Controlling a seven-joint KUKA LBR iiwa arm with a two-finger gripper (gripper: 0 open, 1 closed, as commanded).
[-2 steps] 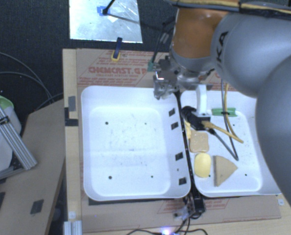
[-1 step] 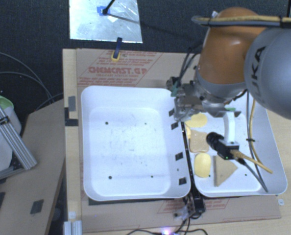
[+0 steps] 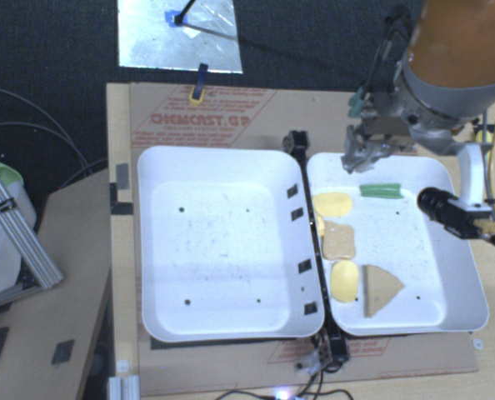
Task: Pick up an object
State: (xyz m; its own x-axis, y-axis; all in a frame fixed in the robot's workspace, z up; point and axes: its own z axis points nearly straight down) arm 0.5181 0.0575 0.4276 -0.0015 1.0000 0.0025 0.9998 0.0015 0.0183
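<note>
While I hang over the right bin (image 3: 456, 307), my gripper (image 3: 357, 162) holds nothing.
Jaw state unclear; green piece (image 3: 380, 191) lies just beside.

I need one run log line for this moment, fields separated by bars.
gripper above right bin far edge | holding nothing visible | green piece near | four pieces along bin's left side

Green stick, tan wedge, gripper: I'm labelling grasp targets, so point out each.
green stick (image 3: 380, 191), camera view, middle of its length
tan wedge (image 3: 380, 289), camera view, centre of its face
gripper (image 3: 357, 162), camera view, its tip
</note>
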